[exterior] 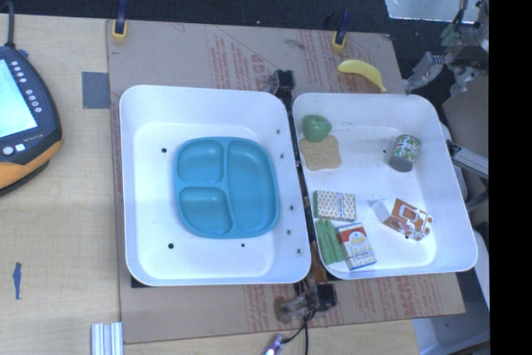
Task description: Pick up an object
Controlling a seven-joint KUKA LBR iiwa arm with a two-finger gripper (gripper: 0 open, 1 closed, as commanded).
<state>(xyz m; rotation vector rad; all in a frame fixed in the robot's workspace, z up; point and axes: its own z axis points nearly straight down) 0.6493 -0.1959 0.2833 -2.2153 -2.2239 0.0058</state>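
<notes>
The right white bin [445,179] holds several small objects. A green round fruit [316,127] lies at its far left corner, with a tan toast-shaped piece [321,154] touching it just in front. A small tin can [405,152] lies on its side toward the right. Near the front are a patterned flat box [336,204], a green packet [327,242], a red and white carton [357,246] and an orange and white packet [408,219]. The left white bin [141,179] holds a blue divided plate [226,185].
A yellow banana [362,72] lies on the cardboard behind the right bin. A teach pendant [21,125] rests at the bench's left edge. Clamps [120,21] hold the cardboard at the back. Grey hardware and cables [449,62] stand past the right bin's far corner.
</notes>
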